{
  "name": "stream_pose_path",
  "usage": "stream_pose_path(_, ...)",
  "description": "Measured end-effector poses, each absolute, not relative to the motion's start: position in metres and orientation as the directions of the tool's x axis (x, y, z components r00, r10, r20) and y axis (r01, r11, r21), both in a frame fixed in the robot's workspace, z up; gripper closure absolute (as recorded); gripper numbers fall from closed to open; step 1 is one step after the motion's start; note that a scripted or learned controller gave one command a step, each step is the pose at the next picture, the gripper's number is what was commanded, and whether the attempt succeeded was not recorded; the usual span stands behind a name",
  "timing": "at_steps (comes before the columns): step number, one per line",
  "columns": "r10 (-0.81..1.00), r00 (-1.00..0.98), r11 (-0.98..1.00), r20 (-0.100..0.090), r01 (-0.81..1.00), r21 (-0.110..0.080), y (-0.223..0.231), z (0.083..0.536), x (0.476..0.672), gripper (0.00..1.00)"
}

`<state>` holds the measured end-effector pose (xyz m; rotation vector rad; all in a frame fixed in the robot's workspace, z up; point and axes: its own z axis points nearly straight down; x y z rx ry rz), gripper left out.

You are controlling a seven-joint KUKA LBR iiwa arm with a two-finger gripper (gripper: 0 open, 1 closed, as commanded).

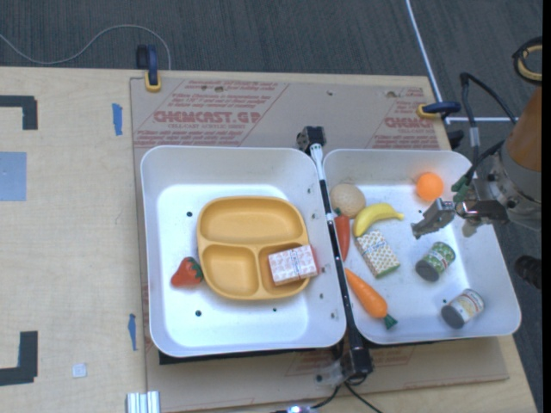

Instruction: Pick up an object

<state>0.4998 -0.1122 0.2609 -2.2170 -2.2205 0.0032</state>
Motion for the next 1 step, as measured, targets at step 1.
stream_pose_path(1, 1.000, 0.000, 0.000, 0.001, 1.000, -0.006, -0.1202, 0.1217, 0.5198, 0.00)
